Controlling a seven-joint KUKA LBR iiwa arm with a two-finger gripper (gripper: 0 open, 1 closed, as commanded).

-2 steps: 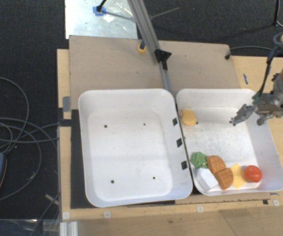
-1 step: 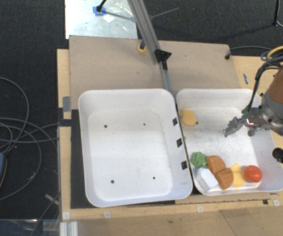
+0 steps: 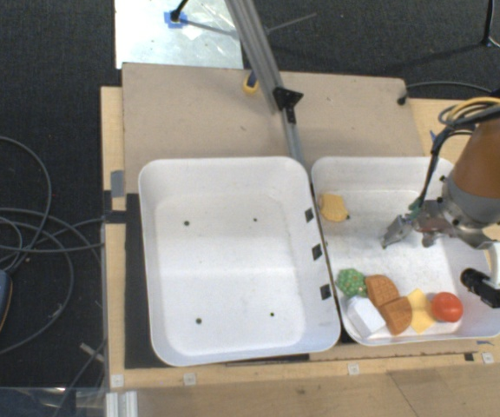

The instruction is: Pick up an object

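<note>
Fingers of our gripper (image 3: pixel 404 231) are standing spread, pinching nothing, over the right bin (image 3: pixel 367 174). We are seeing the yellow piece (image 3: pixel 332 207) lying beside, the tomato (image 3: pixel 446 306) near the front.

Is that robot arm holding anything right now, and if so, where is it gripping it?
Nothing appears to be held. The end effector hangs over bare floor of the right bin, apart from the yellow piece and the food pile.
</note>
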